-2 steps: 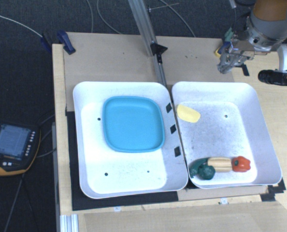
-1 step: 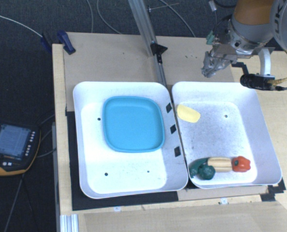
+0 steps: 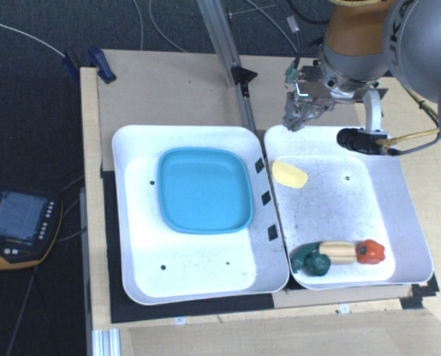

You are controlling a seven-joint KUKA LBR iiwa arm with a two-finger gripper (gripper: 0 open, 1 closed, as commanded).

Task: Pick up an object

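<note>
The bench (image 3: 168, 80) bears two white bins; no writing is readable. The claw (image 3: 295, 119) hangs over the right bin's (image 3: 399, 221) far-left corner, its state untellable, with a yellow piece (image 3: 289, 174) nearby.

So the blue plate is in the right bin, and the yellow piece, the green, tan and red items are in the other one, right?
Not quite. The camera view shows the blue plate in the left bin. The yellow piece and the green, tan and red items are in the right bin.

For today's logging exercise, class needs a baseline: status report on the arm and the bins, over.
Gripper above right bin's far-left corner, nothing seen held. Yellow piece nearest below it. Green, tan, red items clustered at near edge. Blue tray in left bin.
</note>
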